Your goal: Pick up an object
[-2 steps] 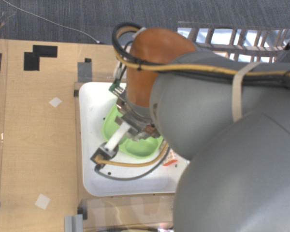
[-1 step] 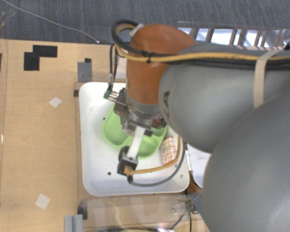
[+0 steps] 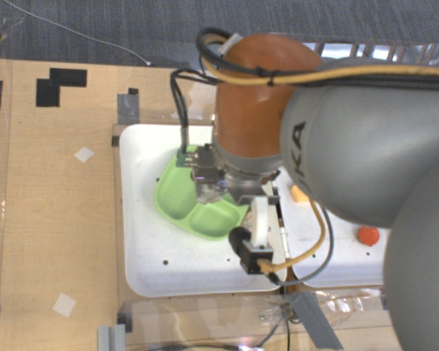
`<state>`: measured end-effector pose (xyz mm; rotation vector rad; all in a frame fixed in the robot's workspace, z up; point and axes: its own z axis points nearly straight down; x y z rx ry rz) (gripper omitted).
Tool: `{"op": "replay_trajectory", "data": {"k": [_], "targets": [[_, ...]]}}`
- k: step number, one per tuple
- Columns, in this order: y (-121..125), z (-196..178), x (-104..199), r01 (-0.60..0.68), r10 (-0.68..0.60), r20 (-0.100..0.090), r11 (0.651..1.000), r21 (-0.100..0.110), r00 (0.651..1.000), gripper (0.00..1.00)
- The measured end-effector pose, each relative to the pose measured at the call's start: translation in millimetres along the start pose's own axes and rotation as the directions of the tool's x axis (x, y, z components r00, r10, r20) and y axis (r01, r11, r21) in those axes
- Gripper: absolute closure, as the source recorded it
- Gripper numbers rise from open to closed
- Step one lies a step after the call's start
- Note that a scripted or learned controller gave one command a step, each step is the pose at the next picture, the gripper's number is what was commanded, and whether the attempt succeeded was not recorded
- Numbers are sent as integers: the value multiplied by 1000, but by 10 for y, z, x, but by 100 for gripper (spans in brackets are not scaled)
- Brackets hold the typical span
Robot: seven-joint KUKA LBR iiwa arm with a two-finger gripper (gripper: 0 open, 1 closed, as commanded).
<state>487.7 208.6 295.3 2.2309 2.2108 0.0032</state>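
Observation:
A light green sectioned dish (image 3: 177, 194) lies in the left white bin (image 3: 143, 232), toward its middle. The grey arm with its orange band (image 3: 260, 93) reaches in from the right and hangs directly over the dish's right side. My gripper (image 3: 216, 189) points down at the dish, mostly hidden under the wrist. From this angle I cannot see whether it touches the dish. A small red-orange object (image 3: 369, 235) rests in the right bin, and a little orange piece (image 3: 298, 193) shows beside the arm.
Black cables (image 3: 179, 108) loop from the wrist down to the gripper, and a tan hose (image 3: 318, 243) curls near the bins' front edge. The wooden bench (image 3: 51, 218) stretches to the left, with black markers at its far corner. The arm covers most of the right bin.

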Motion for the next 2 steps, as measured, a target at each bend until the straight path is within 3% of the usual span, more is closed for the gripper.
{"op": "replay_trajectory", "data": {"k": [1,2], "targets": [[-2,390,-173,385,-385,0,923,2,923,100],[10,236,-449,784,-784,2,621,-3,621,100]]}}
